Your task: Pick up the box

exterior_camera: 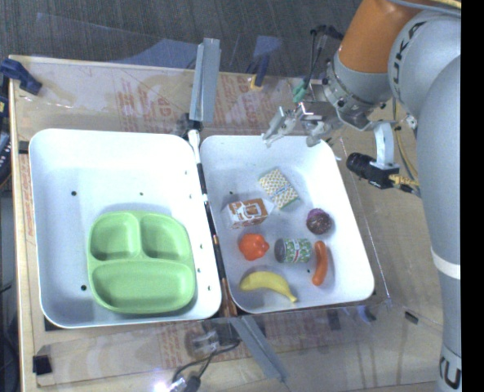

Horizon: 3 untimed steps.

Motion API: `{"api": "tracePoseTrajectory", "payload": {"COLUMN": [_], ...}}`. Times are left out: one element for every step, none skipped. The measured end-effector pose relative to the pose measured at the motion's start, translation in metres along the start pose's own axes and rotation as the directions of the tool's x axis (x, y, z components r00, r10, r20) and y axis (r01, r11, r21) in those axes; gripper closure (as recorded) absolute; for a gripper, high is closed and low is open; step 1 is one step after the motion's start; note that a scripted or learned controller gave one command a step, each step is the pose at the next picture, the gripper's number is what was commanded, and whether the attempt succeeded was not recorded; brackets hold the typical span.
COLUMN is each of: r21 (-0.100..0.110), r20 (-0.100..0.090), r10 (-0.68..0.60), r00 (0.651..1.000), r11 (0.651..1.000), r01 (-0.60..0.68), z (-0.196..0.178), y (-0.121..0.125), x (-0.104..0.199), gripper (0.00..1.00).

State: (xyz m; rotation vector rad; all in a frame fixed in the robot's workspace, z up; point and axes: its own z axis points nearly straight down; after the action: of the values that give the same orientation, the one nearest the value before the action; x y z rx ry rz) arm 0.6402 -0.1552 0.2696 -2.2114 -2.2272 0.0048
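A small box (277,188) with a pale green and white check pattern lies tilted in the upper middle of the right bin (349,219). Just below and left of it is a brown and white carton (248,211). My gripper (294,131) hangs over the far rim of the right bin, above and slightly right of the checked box and clear of it. Its two fingers are spread apart, open, with nothing between them.
In the right bin also lie a red tomato (254,246), a small can (294,251), a dark plum (319,220), a red chili (320,264) and a banana (267,283). A green divided tray (141,261) sits in the left bin (54,162).
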Motion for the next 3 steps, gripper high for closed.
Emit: {"api": "tracePoseTrajectory", "payload": {"r21": [-0.001,-0.010,-0.010], "r20": [-0.001,0.004,0.004], "r10": [-0.081,-0.152,-0.152], "r00": [0.997,0.988,0.988], "r11": [0.997,0.988,0.988], "r01": [0.081,0.152,0.152], "z": [0.073,0.173,0.173], "y": [0.007,-0.022,-0.022], "x": [-0.033,-0.045,-0.045], "gripper": [0.00,0.00,0.00]}}
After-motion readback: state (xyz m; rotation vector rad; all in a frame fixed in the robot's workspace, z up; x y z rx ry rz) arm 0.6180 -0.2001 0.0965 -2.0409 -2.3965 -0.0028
